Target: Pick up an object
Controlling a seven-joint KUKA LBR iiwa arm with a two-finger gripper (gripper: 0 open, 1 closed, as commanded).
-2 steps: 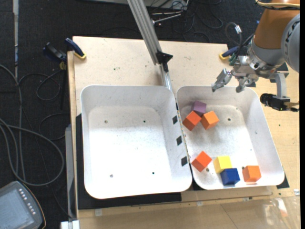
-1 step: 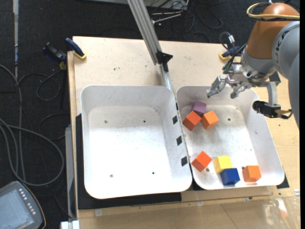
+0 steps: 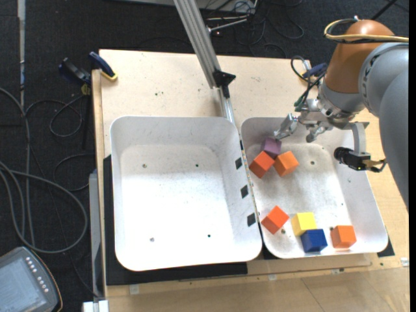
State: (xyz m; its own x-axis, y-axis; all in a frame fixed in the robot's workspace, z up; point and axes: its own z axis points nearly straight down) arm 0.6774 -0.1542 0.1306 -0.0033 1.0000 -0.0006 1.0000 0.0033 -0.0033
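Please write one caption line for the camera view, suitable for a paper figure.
KUKA arm's gripper open above the right bin, near a purple block; seven coloured blocks lie inside.

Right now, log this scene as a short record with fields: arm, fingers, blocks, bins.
arm: grey with an orange band, reaching in from the right, over the far end of the right bin
fingers: gripper fingers look spread, nothing between them, just above and right of the purple block
far cluster: purple block, orange-red block, orange block, packed together
near group: orange-red block, yellow block, blue block, orange block
left bin: white, shallow
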